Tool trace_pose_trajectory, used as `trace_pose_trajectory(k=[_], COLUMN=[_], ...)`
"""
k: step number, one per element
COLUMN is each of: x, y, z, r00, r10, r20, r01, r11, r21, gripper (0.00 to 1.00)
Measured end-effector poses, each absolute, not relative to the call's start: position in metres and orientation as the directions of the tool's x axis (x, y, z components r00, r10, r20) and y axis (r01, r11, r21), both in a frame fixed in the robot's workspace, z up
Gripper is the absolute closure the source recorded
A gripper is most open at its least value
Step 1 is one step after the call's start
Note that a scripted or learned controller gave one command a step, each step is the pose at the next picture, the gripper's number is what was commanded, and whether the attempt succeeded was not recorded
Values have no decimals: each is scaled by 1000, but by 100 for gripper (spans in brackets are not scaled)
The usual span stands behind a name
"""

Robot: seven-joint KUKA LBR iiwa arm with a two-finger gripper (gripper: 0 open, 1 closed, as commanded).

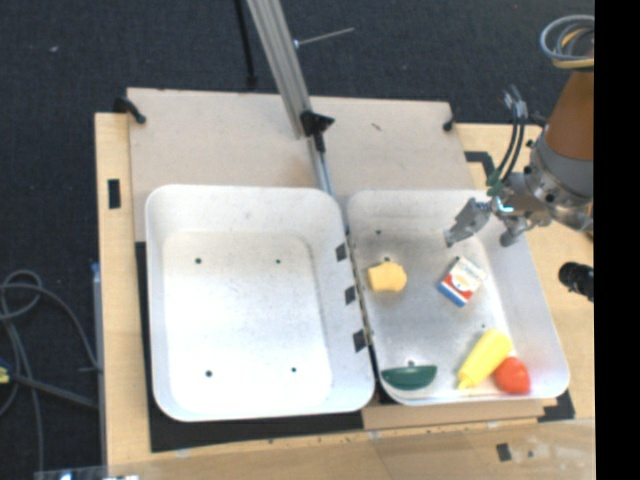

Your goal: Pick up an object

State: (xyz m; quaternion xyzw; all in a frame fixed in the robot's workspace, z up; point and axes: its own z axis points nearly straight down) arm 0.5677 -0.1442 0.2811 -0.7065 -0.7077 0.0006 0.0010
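Observation:
The right bin (400, 218) holds a pale yellow lump (387, 277) near its left side, a small white carton with red and blue print (459, 282), a yellow bottle-shaped piece (484, 357), a red ball (512, 375) and a dark green bowl-like piece (409, 375) at the front rim. My gripper (490, 222) hangs over the bin's back right corner, above and behind the carton. Its two grey fingers are spread apart with nothing between them.
The left bin (245, 298) lies beside the right one. A slanted aluminium post (285, 58) rises behind the bins. Cables (30, 308) lie on the floor at the left. The arm's orange band (572, 118) stands at the right edge.

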Motion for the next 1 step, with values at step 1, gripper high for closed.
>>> trace_pose_trajectory(k=[1], x=[568], y=[-144], z=[284], r00=[-2], r10=[1000], r20=[0], r01=[1000], r11=[2], r21=[2], gripper=[0])
